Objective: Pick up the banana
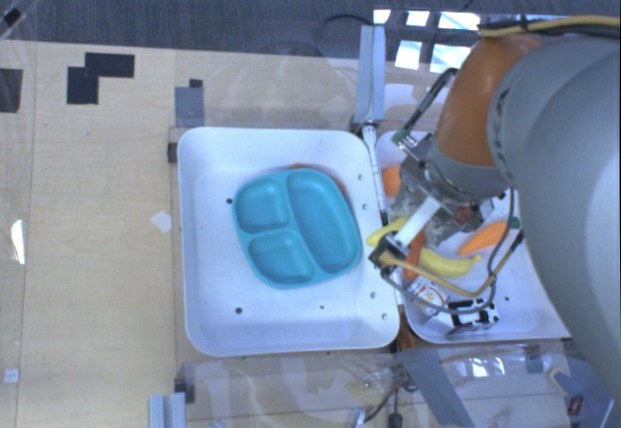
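- The tool [396, 251] is hanging low over the near left corner of the right bin [543, 314], close to the wall that it shares with the left bin [209, 222]; whether it is wide or narrow I cannot tell, because the wrist and its cables are covering the tips.
- The banana [448, 263] is lying in the right bin just beside the tool, on its right, stretched roughly across the view with a slight curve; nothing is showing it between the tips, so I am not counting it as gripped.
- An orange carrot-like piece [482, 238] is sitting just beyond the banana, and a round orange fruit [390, 181] is resting farther back against the dividing wall, so the fruit is crowded on more than one side.
- To do this step well, I judge that the tool needs shifting toward the banana's middle, turning so that it is closing across the narrow width instead of along the length, and coming down straight so that it is not nudging the carrot-like piece or catching the bin wall.
- A grip near the thick middle is looking safer than one near a tapering end, where the curved skin could slip out.
- The blue divided plate [294, 227] is lying in the left bin, well apart from the work.
- The arm [553, 154] is reaching in over the right bin and hiding much of it.
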### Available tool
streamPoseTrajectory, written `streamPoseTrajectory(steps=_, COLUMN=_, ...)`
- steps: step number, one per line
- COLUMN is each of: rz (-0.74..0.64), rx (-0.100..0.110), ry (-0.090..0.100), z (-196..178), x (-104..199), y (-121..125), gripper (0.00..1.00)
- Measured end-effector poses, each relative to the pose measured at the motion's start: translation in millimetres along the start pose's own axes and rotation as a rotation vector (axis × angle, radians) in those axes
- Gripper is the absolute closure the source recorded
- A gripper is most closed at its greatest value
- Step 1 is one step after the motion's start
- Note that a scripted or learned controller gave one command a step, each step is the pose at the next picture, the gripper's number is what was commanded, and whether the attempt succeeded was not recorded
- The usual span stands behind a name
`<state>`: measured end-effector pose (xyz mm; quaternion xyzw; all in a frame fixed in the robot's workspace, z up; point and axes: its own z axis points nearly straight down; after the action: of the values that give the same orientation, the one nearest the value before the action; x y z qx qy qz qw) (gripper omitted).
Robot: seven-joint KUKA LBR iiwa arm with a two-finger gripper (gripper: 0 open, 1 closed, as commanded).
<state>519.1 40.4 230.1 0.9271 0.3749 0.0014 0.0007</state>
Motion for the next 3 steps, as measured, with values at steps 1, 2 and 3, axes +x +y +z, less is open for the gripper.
streamPoseTrajectory(steps=1, rz=-0.209, rx=-0.001, ry=0.001, z=-28.6, x=48.5, y=-64.4, gripper=1.0)
streamPoseTrajectory(steps=2, rz=-0.457, rx=-0.001, ry=0.001, z=-23.4, x=56.5, y=-36.9, gripper=1.0)
streamPoseTrajectory(steps=3, rz=-0.36, rx=0.001, ry=0.0, z=5.6, x=93.7, y=-55.9, gripper=1.0)
